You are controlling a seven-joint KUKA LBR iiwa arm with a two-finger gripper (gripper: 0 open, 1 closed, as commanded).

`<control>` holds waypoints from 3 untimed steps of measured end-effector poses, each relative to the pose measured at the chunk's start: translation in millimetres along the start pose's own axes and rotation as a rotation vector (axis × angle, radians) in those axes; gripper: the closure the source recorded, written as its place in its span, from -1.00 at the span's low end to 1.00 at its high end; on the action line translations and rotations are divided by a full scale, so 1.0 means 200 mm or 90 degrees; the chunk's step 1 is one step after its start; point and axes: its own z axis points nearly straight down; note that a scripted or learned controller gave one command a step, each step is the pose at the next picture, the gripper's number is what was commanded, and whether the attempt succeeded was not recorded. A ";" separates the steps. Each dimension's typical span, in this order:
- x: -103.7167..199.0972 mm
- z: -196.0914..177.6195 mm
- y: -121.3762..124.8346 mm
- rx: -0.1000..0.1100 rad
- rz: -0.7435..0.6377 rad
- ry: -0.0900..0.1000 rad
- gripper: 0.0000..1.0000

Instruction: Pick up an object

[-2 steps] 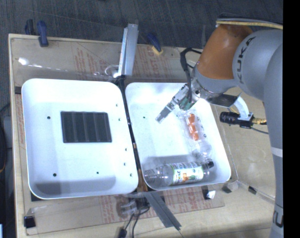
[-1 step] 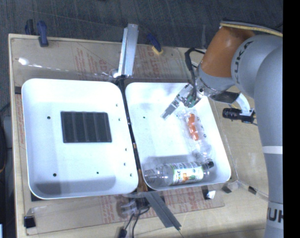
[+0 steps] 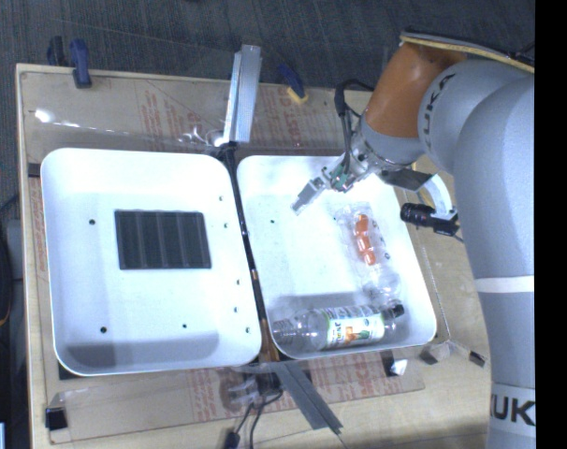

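1. Reaching in from the right, the big grey arm [image 3: 471,157] with its orange band hangs over the right bin [image 3: 265,241].
2. Its gripper [image 3: 313,193] sits above the top part of that bin. Whether the claw is open or shut cannot be told, and nothing is seen in it.
3. A clear plastic bottle [image 3: 335,328] with a label and a dark cap lies on its side along the bin's near wall.
4. A crinkly see-through packet [image 3: 366,243] with something orange inside lies in the middle right of the bin, just below the gripper and apart from it.
5. The left bin [image 3: 78,325] is smooth, white and round at the corners. A flat dark ribbed panel [image 3: 162,239] lies inside it.
6. Both bins touch side by side on a wooden bench [image 3: 124,101], with blue clamps [image 3: 79,62] at its far edge.
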 end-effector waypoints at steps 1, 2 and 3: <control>-0.03 0.14 0.03 0.000 0.040 0.000 -1.00; -0.04 0.16 -0.15 0.001 0.095 0.001 -1.00; 0.01 -0.33 -0.24 0.001 0.077 0.001 -1.00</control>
